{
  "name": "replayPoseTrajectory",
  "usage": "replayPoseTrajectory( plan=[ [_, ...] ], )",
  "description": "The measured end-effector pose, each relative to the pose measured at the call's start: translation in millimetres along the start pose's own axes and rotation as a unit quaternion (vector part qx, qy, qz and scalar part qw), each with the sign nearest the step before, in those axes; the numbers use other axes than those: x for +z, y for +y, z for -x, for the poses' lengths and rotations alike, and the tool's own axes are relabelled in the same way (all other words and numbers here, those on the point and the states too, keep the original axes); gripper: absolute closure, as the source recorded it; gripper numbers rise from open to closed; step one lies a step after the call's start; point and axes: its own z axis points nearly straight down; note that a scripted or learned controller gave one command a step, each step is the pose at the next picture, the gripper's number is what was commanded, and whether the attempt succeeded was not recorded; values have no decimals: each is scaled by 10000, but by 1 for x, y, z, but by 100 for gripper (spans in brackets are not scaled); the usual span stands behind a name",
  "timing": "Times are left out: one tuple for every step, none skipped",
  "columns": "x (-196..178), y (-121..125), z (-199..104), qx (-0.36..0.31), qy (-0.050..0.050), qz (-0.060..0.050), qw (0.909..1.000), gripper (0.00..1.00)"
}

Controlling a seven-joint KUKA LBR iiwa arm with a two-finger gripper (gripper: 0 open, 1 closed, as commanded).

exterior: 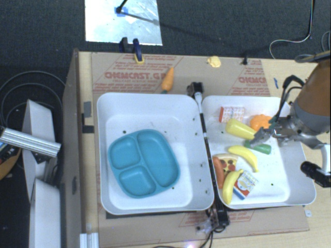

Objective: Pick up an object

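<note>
Where toys crowd, tool nears bin rim.

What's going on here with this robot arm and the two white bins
A grey robot arm reaches in from the right, its gripper low over the right bin. That bin holds toy food: a yellow piece, an orange one, a green piece, bananas, a pizza slice and small packets. The gripper sits right by the yellow and green pieces, but nothing is clearly between its fingers. The left bin holds a blue divided tray.
</note>
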Motion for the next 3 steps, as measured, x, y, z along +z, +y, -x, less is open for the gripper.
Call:
replayPoseTrajectory(
  plan=[
    [111, 18, -13, -14, 6, -14, 10000, 0],
    [96, 19, -12, -2, -3, 6, 10000, 100],
    [-46, -19, -98, -36, 8, 22, 10000, 100]
  ],
)
